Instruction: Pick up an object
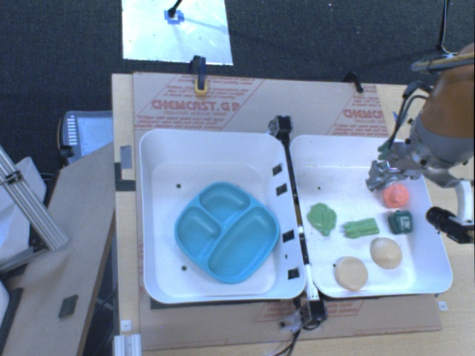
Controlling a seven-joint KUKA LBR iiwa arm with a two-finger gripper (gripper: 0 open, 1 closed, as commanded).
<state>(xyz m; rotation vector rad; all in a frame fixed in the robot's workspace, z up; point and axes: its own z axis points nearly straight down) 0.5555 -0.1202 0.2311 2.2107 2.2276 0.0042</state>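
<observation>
Coral-pink toy [396, 196] lies just below-right of the gripper [380, 175], nearly touching; whether the gripper is apart or together I cannot tell.

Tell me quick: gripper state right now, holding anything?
Gripper: cannot be told; it sits low in the right bin, just above the pink toy, and nothing can be seen in its grasp.

two white bins [215, 143], one blue plate [226, 232], six small objects [361, 228]

Bright, even overhead light w/ glare on the metal sheet [177, 21], soft shadows; pic slightly blurry, maybe low-res.
</observation>
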